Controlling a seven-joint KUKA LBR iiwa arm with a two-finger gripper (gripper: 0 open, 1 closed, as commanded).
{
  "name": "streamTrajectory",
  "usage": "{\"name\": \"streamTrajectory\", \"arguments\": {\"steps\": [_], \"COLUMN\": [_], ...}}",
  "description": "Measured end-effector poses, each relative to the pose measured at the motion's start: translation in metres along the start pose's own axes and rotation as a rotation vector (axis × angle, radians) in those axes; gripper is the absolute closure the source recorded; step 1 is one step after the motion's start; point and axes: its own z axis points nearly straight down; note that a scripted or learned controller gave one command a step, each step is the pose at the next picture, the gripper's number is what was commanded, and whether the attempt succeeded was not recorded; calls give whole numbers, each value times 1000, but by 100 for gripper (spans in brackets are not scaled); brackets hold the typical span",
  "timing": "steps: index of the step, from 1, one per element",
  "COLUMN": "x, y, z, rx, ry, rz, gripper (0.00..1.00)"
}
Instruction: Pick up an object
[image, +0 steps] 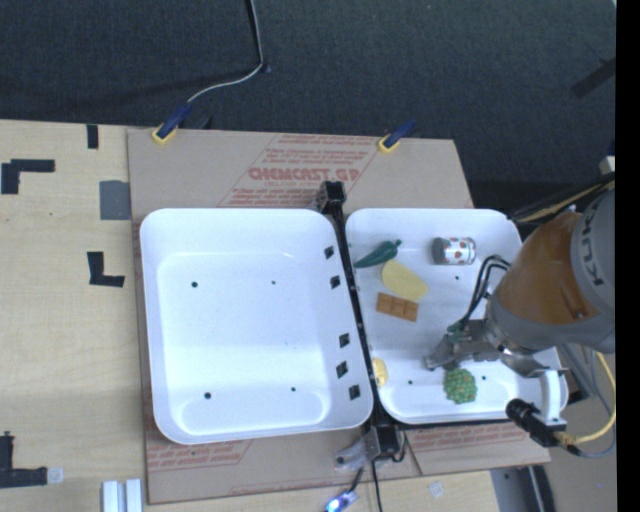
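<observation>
Reaching in from the right, the grey arm (560, 290) with its orange band hangs low over the right-hand bin (500, 225), its gripper (447, 355) down near the bin's floor, towards the near side. From where I stand the dark fingers look to be pointing left and down, but they are small and shadowed, and I cannot tell whether they are spread or closed. Nothing shows clearly between them.

Just beside the gripper, a little nearer the front rim, sits a green bumpy thing like a small head of broccoli (459, 385). It rests on the bin floor, and whether the fingers touch it I cannot make out.

Further back in the same bin lie the other pieces: a brown rectangular block (397, 307), a pale yellow piece (403, 280) just behind it, and a green pepper-like piece (376, 254) close to the wall shared by the two bins. A small can (453, 250) with a red and white label lies on its side near the far rim, apart from the rest. A small yellow item (380, 373) sits against the dividing wall near the front.

The left-hand bin (160, 300) is white like its neighbour. Both stand on a sheet of brown cardboard (300, 170) with red printing, clipped at the back by two clamps (170, 124), on the pale wooden worktop (50, 400). A thin cable (255, 40) trails across the dark floor behind.
</observation>
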Motion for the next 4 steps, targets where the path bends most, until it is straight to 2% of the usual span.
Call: {"name": "streamTrajectory", "arguments": {"steps": [1,2,3,4], "x": [63,118,185,191], "y": [90,153,185,183], "z": [1,-106,-319,-460], "rx": [-5,-14,-19,-17], "ry": [2,1,1,0], "rz": [-14,-13,-13,-8], "gripper": [100,100,100,100]}}
